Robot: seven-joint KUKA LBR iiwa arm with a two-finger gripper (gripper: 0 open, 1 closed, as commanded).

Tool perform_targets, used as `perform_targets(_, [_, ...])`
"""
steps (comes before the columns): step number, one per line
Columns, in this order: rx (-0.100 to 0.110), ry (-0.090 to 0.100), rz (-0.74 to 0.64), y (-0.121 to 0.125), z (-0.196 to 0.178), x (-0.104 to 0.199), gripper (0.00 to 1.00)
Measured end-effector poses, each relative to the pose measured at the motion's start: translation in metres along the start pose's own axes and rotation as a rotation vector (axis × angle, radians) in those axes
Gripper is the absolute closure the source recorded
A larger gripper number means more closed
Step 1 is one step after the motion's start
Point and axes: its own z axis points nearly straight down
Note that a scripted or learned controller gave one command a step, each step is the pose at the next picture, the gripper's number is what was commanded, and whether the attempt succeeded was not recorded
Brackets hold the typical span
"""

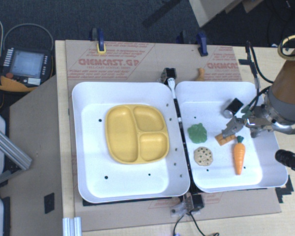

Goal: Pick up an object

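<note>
Four things are being held by the right bin (pixel 214 181): one cookie (pixel 203 156), one carrot (pixel 239 154), one orange block (pixel 225 139) and one broccoli (pixel 197 132). The claw (pixel 234 122) is being hung low over this bin; whether it is wide or narrow cannot be told. The block is being judged the likeliest target, lying just beside the claw at its 7 o'clock. The carrot is lying at the claw's 6 o'clock, long axis running 12 to 6. One yellow plate (pixel 136 133) is being borne by the left bin (pixel 88 146).
</note>
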Motion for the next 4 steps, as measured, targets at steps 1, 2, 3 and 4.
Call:
perform_targets(1, [-0.012, -0.002, -0.003, 0.003, -0.005, 0.0, 0.0])
perform_targets(2, [-0.003, 0.001, -0.002, 0.002, 0.059, 0.001, 0.0])
perform_targets(3, [-0.004, 0.001, -0.002, 0.006, 0.12, 0.007, 0.0])
perform_targets(4, [-0.016, -0.001, -0.001, 0.009, 0.13, 0.007, 0.0])
